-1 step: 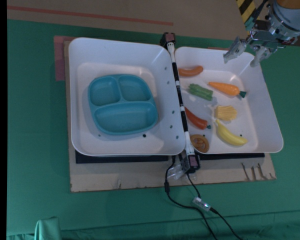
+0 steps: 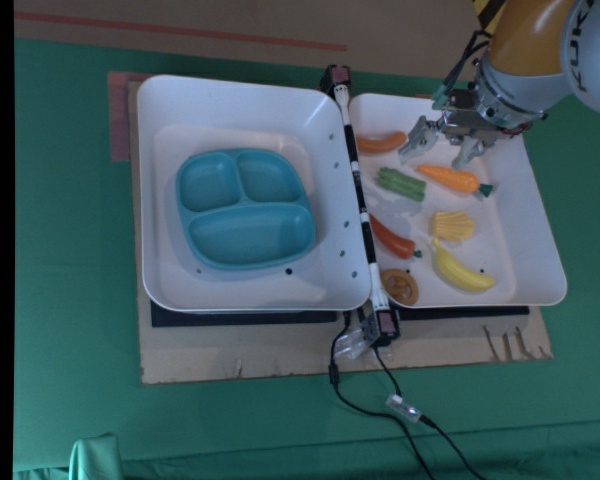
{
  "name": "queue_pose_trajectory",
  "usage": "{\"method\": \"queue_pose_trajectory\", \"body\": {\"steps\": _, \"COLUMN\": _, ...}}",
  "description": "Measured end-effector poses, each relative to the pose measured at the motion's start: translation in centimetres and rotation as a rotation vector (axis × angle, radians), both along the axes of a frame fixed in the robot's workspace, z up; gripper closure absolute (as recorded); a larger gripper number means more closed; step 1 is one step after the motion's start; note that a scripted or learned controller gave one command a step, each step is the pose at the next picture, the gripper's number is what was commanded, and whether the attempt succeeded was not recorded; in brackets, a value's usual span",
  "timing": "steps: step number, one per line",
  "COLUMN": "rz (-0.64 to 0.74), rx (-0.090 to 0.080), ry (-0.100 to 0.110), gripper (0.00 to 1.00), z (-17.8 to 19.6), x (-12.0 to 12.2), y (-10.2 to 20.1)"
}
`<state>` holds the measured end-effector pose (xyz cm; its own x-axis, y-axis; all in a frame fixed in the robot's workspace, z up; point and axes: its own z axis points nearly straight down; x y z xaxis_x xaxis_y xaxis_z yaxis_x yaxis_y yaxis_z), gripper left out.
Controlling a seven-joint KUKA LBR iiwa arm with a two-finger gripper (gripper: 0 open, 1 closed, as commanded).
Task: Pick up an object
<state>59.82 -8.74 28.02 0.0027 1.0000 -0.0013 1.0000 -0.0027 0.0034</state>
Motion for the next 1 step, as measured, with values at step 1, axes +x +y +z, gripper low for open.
{"method": "queue_pose_trajectory", "body": {"steps": 1, "rz": -0.001, "rx": 0.000, "ry": -0.002, "gripper": 0.00, "z": -8.63, "x": 0.65, "y": -1.54}}
